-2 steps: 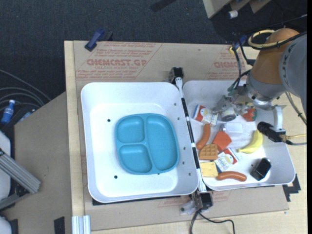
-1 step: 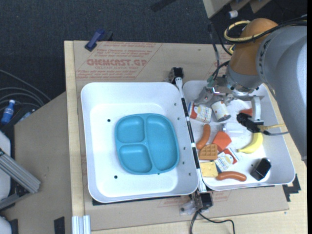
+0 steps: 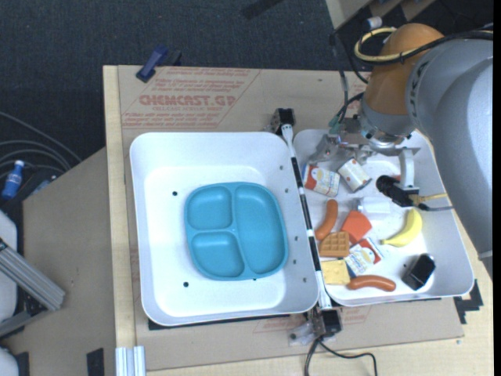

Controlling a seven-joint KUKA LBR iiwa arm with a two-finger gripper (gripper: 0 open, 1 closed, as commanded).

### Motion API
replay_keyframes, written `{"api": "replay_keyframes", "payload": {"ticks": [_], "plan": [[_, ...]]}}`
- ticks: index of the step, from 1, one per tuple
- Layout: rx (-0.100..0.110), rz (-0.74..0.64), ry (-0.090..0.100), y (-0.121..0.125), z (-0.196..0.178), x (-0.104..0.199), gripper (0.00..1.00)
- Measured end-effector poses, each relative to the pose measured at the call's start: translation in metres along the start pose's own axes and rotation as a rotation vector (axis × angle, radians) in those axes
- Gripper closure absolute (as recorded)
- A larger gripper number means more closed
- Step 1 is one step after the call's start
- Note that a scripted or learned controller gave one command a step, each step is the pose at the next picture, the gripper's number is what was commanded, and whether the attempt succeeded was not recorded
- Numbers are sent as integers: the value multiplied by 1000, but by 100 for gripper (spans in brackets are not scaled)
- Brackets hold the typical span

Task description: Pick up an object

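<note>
Whether my claw point(image 3: 351, 151) is open or closed I cannot tell from this angle; it hangs low over the far end of the right bin point(image 3: 450, 276), with my wrist directly above it. Nothing can be seen gripped in it. Just beneath it lie a small white tub point(image 3: 355, 175), tipped on its side, and, touching that on the left, a white carton point(image 3: 322, 181) with a red patch, close to the wall between the two bins. Everything I could pick up sits in this same bin. Nearer the camera, an orange sausage point(image 3: 327, 219) lies slanted beside a red block point(image 3: 357, 225), and a waffle point(image 3: 334, 246) rests just below them. A banana point(image 3: 405, 229) curves along the right side. A yellow slice point(image 3: 335, 272) and a small printed packet point(image 3: 362, 258) lie near the front, with a second sausage point(image 3: 372, 283) along the front wall and a black block point(image 3: 419, 272) near the front right corner. In the left bin point(image 3: 153, 210) lies a blue divided plate point(image 3: 235, 230).
</note>
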State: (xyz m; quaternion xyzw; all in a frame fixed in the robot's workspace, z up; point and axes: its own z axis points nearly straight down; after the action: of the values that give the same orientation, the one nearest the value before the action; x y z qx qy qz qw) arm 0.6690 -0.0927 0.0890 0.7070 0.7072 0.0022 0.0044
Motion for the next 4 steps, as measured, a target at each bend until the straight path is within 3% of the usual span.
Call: {"api": "replay_keyframes", "payload": {"ticks": [1, 3, 4], "plan": [[0, 2, 1, -103, 0, -15, 0], [8, -1, 3, -11, 4, -25, 0], [12, 0, 4, -49, 4, -5, 0]]}}
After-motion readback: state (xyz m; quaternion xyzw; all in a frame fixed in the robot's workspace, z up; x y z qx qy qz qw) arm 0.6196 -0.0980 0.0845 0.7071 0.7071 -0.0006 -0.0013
